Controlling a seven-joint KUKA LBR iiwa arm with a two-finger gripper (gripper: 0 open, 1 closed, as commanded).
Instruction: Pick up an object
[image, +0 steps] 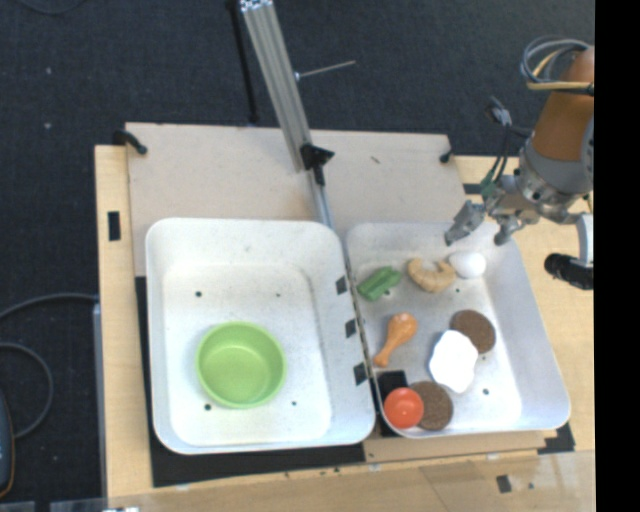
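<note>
A: Camera view is showing the pincer hanging over the far edge of the right white bin, its two grey fingers spread apart and gripping nothing.

B: And the objects?

A: A small white ball is lying just below it, touching a tan, lumpy piece, possibly toy food. A green plastic bowl is sitting in the left white bin on the table.
</note>
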